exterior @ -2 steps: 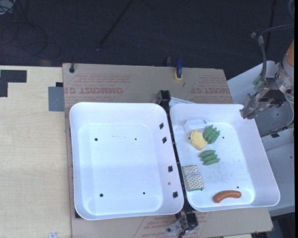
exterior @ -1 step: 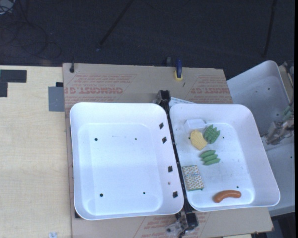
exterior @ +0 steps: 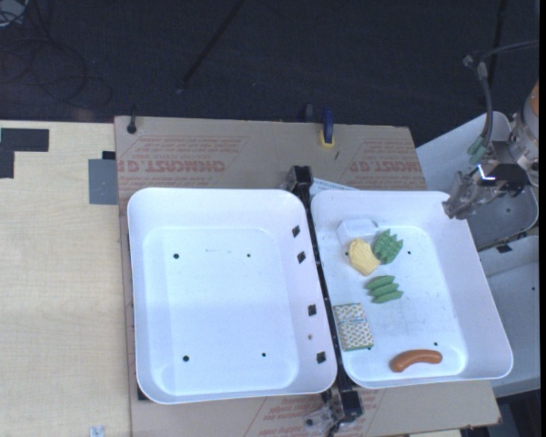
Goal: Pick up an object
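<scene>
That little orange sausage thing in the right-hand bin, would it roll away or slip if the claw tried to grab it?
The orange sausage looks rounded and slim, so it may well roll if nudged sideways. Its smooth-looking surface could slip between fingers. It lies on bare floor of the right bin, apart from the other items, so nothing would likely stop it.

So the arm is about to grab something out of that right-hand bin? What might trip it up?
Two things stand out. The yellow piece, the white block and the upper green piece sit bunched together, so the gripper, now at the right bin's far edge, may nudge or catch a neighbour. The orange sausage lies low near the front wall, where a grasp may slip or clip the wall.
</scene>
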You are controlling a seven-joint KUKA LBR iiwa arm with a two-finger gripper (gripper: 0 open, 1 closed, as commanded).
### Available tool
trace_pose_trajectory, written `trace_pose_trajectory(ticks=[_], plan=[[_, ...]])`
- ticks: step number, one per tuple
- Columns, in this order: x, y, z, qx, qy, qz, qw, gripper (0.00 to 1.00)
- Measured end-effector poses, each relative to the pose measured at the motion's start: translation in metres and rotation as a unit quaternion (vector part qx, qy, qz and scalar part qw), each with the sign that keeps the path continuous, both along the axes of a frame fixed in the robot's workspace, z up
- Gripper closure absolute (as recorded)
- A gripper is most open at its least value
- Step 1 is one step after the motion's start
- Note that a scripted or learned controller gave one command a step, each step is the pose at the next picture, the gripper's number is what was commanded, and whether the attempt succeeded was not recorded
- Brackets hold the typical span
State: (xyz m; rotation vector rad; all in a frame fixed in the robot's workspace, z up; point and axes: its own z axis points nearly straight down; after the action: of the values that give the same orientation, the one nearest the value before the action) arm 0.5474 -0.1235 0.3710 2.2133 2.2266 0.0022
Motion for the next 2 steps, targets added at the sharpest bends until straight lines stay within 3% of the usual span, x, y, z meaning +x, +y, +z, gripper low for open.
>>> trace_pose_trajectory(ticks=[1,2], plan=[[-0.041,-0.068,-0.022,0.0003,0.004,-0.005,1.0,1.0],[-0.073,-0.091,-0.036,0.0005,0.004,-0.004,1.0,1.0]])
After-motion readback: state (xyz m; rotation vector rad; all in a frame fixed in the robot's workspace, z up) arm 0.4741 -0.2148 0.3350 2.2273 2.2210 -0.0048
